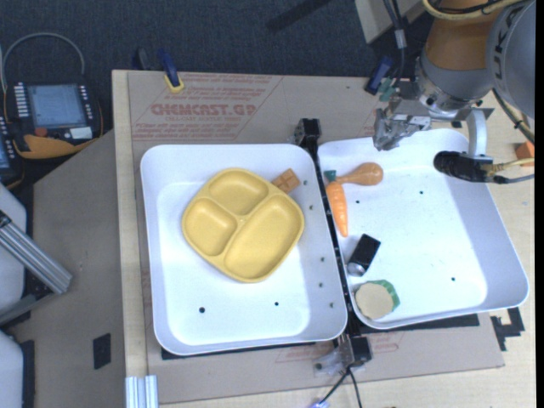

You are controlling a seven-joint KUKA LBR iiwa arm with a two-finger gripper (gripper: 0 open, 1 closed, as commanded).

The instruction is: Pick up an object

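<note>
My gripper (388, 136) hangs over the far left corner of the right bin (476, 253), with nothing seen in it. Just below and left of it lies a tan gourd-shaped piece (361, 174). An orange carrot (338, 208) lies along the bin's left wall, touching the gourd's thin end. Nearer the front sit a small black block (365, 252) and a round beige disc with a green rim (376, 299).
The left bin (170, 296) holds a yellow divided plate (244, 224) with a small brown block (286, 180) at its upper right edge. A black clamp (307, 131) stands between the bins at the back. The right bin's middle and right side are bare.
</note>
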